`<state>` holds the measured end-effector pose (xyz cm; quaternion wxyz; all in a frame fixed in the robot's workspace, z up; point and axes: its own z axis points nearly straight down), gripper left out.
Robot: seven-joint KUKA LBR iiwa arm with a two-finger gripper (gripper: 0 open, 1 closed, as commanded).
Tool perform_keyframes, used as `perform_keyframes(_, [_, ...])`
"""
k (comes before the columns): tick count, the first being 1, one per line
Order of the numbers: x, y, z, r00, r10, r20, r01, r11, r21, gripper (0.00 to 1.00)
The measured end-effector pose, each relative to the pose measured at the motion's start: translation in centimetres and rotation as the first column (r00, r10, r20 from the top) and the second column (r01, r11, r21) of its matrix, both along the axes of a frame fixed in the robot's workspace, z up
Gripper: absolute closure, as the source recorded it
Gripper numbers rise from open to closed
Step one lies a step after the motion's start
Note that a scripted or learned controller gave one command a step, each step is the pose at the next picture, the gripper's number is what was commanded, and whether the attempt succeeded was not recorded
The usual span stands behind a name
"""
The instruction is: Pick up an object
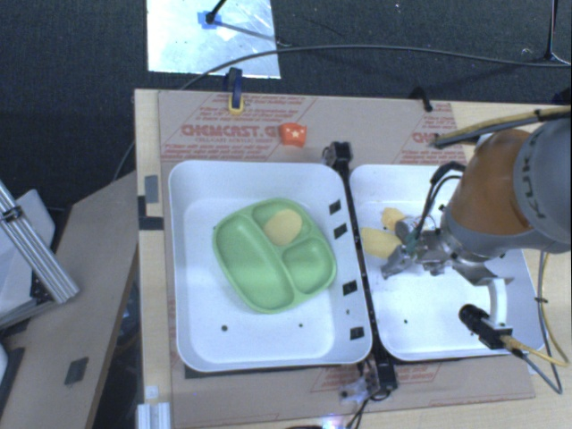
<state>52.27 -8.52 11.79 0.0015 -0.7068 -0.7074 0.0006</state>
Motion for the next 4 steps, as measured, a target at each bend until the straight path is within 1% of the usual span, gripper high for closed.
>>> perform_keyframes(1, [0.2,-0.1,1.3,1.0,0.0,0.005,0.0,1.0,-0.001,1.0])
perform_keyframes(2, [-0.3,-0.3,7.5,1.0,0.003,0.01,-0.002,1.0,-0.002,1.0])
perform_keyframes(3, [-0.1,-0.3,12.9,1.0,0.004,0.011,-0.004,1.0,-0.003,1.0])
perform_keyframes(4, [1.7,5.8,12.3,1.0,0.009,0.006,-0.009,1.0,0.0,1.0])
